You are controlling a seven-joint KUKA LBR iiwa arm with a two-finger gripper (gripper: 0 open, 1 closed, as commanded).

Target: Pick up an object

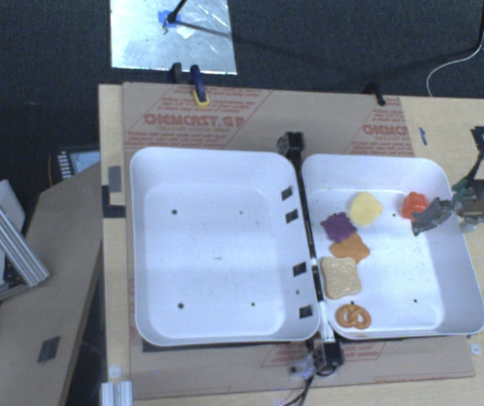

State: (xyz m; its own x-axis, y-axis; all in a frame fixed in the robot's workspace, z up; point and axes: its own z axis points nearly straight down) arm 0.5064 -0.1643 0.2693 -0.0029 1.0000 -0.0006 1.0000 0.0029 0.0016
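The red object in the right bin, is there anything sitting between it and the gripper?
Nothing visible does. The gripper sits at the right bin's far right side, immediately beside the red object. The yellow piece and purple piece lie farther left, beyond the red object.

Left bin (217,252) lies wide open, free passage everywhere. In the right bin (411,286), toys crowd the left side along the divider (308,235); its near-right floor is open.
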